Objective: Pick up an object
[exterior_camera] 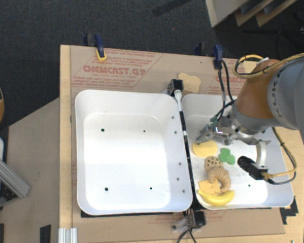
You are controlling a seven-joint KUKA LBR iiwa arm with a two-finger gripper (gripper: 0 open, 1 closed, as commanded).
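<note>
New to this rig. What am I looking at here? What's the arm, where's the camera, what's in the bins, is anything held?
One camera looks down at a slant on a bench with two shallow white bins. The grey arm with the orange band reaches in from the right; its gripper sits low over the right bin. That bin holds toy food: a pale yellow piece, a green piece, a tan spotted piece, a croissant-like piece and a yellow banana. The left bin is beside it. I cannot tell whether anything is between the fingers.
</note>
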